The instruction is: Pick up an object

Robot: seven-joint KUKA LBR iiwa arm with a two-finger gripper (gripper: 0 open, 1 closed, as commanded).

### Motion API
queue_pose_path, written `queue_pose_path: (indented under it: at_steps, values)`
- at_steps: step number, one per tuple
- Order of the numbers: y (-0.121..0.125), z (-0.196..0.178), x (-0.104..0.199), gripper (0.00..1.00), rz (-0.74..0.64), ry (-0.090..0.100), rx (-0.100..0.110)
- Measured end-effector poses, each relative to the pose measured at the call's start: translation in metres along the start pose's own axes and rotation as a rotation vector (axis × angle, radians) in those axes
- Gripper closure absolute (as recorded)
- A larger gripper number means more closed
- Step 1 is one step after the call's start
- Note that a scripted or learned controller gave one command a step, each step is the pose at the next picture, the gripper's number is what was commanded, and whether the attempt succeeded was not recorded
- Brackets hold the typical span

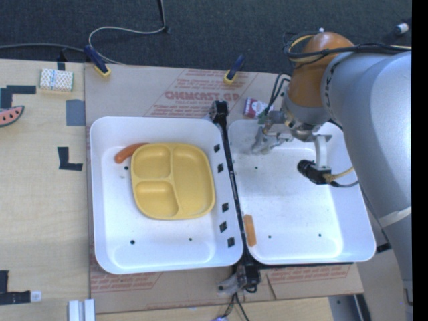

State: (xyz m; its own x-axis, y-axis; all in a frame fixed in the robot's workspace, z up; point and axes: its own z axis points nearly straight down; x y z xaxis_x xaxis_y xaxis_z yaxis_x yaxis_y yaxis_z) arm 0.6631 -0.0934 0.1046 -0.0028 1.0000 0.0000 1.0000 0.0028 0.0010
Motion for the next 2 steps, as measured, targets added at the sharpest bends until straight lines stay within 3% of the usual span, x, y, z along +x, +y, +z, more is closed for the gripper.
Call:
queue_pose_path:
  at_steps: [1,2]
  values:
    - [0.000,0.000,0.000,0.00,0.000,0.000,0.000]
    - [0.005,0.020,0.000,0.00,0.001,-0.001,0.001]
